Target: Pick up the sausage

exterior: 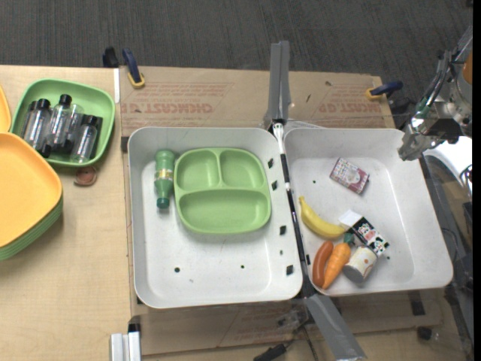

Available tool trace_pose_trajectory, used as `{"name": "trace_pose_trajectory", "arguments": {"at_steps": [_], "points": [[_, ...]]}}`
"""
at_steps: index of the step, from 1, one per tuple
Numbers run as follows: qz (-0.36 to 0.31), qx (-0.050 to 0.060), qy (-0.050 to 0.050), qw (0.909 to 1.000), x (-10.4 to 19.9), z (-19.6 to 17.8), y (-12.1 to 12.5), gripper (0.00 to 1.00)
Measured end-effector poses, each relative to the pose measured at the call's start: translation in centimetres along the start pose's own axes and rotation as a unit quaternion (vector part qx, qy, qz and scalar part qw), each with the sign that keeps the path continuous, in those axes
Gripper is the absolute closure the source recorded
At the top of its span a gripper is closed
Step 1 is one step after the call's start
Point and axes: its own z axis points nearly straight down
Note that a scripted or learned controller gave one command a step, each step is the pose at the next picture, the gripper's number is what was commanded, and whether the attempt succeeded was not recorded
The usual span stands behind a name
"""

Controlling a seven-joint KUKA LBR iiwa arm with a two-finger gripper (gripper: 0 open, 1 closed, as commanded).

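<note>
Smooth reddish-orange oblong sausage (322,265) beside tapered carrot (337,262), curved banana (320,222)

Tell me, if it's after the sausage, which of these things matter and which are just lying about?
For the job:
sausage, reddish-orange, in the right bin
gripper, above that bin's far right edge

Lying about:
carrot
banana
pink packet
small cup
green divided plate
green bottle

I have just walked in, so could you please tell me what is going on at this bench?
The arm's end effector hovers at the right bin's upper right corner, holding nothing. The reddish-orange sausage it should pick up lies untouched near that bin's front, beside an orange carrot and a yellow banana. The left bin holds a green divided plate and a green bottle.
</note>
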Motion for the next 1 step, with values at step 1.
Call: {"name": "trace_pose_trajectory", "arguments": {"at_steps": [1], "points": [[0.211,0.000,0.000,0.9775,-3.33,-3.14,-6.64,1.00]]}}
